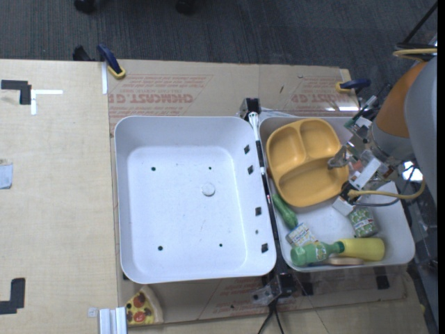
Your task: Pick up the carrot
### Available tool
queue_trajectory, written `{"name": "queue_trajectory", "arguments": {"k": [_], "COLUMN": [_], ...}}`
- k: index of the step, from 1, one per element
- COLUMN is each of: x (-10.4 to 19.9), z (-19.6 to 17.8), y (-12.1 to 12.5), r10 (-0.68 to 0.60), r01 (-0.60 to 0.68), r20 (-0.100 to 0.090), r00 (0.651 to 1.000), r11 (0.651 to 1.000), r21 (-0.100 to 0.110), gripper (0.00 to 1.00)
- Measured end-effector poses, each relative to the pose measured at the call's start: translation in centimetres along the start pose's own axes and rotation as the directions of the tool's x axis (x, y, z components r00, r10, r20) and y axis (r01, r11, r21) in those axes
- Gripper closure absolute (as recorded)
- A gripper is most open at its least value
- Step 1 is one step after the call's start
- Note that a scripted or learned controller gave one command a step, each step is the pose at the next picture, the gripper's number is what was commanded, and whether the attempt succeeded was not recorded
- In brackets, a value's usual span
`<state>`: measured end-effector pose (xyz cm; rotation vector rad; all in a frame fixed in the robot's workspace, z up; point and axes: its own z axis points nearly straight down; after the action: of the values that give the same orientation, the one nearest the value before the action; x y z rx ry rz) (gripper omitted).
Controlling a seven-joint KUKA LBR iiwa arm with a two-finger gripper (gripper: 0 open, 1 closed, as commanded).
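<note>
In the right bin (396, 218), a thin pale-orange piece that may be the carrot (345, 261) lies along the front wall, mostly hidden under a green and yellow bottle (337, 250). My gripper (340, 161) hangs over the right rim of a yellow divided plate (306, 162) at the back of that bin. That puts it well behind the orange piece. Nothing shows in its grasp.
A long green item (284, 210) lies beside the plate's left edge, with a small labelled packet (300, 234) below it. A small can (363, 222) stands right of centre. The left bin (125, 186) is to the left, and clamps hold cardboard at the back.
</note>
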<state>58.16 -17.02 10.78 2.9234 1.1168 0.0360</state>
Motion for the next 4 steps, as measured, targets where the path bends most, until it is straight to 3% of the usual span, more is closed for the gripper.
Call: {"name": "queue_trajectory", "arguments": {"k": [1, 2, 3, 4], "x": [-0.1, 1.7, 0.9, 1.3], "z": [0.7, 1.1, 0.4, 0.4], "y": [4.8, -2.4, -2.0, -2.2], "r10": [-0.057, 0.000, -0.001, -0.004], "r01": [0.057, -0.001, 0.001, 0.004], "r20": [0.000, 0.015, 0.032, 0.027], "r00": [0.998, 1.000, 1.000, 1.000], "r11": [0.998, 1.000, 1.000, 1.000], "r21": [0.030, 0.010, 0.002, 0.006], "gripper": [0.00, 0.00, 1.00, 0.00]}}
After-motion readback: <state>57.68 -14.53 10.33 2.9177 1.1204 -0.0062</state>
